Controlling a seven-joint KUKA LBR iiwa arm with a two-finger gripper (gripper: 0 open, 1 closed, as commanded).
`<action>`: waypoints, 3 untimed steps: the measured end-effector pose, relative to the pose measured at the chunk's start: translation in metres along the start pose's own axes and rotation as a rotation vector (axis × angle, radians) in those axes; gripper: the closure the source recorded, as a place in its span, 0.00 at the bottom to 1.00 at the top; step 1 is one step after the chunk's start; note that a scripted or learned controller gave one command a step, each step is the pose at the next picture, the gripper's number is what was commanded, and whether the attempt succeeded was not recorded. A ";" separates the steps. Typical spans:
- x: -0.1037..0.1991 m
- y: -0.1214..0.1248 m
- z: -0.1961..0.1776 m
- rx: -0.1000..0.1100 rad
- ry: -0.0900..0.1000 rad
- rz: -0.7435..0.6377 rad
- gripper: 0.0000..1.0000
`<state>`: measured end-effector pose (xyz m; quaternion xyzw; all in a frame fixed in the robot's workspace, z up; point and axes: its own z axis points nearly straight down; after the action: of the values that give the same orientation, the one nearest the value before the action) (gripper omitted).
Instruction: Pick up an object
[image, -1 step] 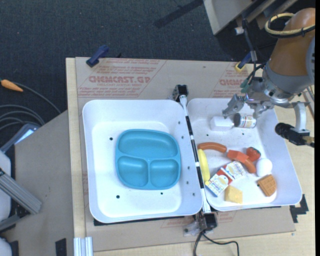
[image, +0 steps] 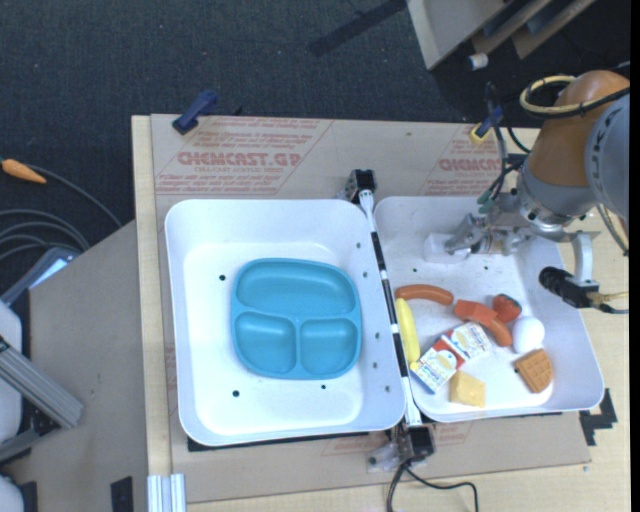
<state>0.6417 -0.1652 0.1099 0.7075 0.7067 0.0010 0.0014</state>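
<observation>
Objects for picking, all lying in the right bin (image: 575, 395), lower right of the frame:
- sausage (image: 424, 295), orange-red, lying nearly level, upper left of the group;
- second sausage (image: 484, 319), slanted;
- red piece (image: 507, 305);
- white egg (image: 528, 332);
- waffle (image: 534, 371), brown;
- cheese wedge (image: 467, 389), yellow;
- small carton (image: 450, 356), white, red and blue;
- banana (image: 407, 331), yellow, along the left wall.

The grey arm (image: 575, 150) enters from the right, orange band uppermost. Its wrist bends down and leftward, the gripper (image: 462, 240) set low and tilted.
</observation>
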 end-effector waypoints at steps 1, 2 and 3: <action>-0.021 0.021 0.013 0.000 0.000 -0.002 0.00; -0.031 0.030 0.015 -0.011 -0.001 -0.003 0.00; -0.039 0.031 0.015 -0.014 0.000 -0.002 0.00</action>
<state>0.6725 -0.2039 0.0952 0.7066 0.7076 0.0057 0.0063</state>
